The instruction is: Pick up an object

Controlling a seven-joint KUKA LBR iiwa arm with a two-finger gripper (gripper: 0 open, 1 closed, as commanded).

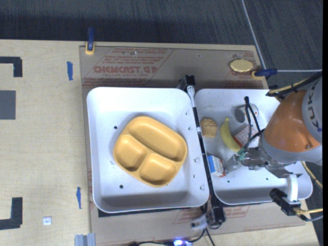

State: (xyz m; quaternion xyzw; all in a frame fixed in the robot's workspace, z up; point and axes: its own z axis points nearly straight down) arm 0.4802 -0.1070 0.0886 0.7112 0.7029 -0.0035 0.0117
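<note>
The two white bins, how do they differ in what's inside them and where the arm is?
The left bin holds one big yellow three-compartment tray; the right bin holds several small things, among them a banana and a tan roll-like piece. The arm reaches over the right bin, while the left bin has none above it. Both are shallow, white and rounded at the corners.

Single fixed cam above the bench, looking down at a slant, mid-range. Both bins in frame: left bin centred, right bin near the right edge. Arm enters from the right. Dark floor along top.
</note>
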